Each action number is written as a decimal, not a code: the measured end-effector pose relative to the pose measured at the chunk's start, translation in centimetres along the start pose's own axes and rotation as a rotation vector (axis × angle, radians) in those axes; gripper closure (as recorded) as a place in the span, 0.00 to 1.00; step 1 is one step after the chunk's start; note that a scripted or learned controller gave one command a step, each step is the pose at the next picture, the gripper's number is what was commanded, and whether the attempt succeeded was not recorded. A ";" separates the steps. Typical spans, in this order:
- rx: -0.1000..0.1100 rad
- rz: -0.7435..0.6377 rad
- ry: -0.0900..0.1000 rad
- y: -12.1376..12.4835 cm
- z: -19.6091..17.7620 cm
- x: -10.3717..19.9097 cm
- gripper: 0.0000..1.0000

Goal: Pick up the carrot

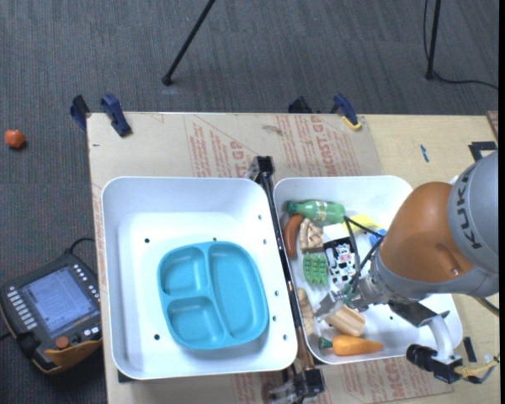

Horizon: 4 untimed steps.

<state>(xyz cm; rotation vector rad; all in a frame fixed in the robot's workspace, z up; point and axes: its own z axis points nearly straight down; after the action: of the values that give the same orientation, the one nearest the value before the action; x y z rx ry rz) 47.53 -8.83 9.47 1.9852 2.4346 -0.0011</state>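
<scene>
1. Carrot (357, 346) lies along the near edge of the right bin (396, 188), just near of a tan bread-like piece (346, 320).
2. Gripper (340, 297) hangs over the clutter just far-left of it; can't tell its claw state.
3. Left bin (126, 225) holds a blue divided plate (212, 294).
4. Green bottle (316, 210) sits at the far side.

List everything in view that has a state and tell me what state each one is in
carrot: lying flat in the right bin, near its front wall, not held.
green bottle: lying on its side.
blue tray: flat in the left bin, its compartments bare.
left bin: holds just the tray.
right bin: cluttered with toy food.
end effector: low in the right bin, just above the carrot.
handheld controller: on the floor, screen lit.
</scene>
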 end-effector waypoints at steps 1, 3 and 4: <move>-0.001 0.004 0.001 0.1 -1.0 0.0 1.00; -0.004 -0.366 -0.002 0.2 0.5 -0.1 1.00; -0.005 -0.308 -0.001 0.2 0.5 -0.1 1.00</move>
<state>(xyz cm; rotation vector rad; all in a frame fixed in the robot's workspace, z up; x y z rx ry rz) 47.70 -8.85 8.92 1.5866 2.7075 0.0037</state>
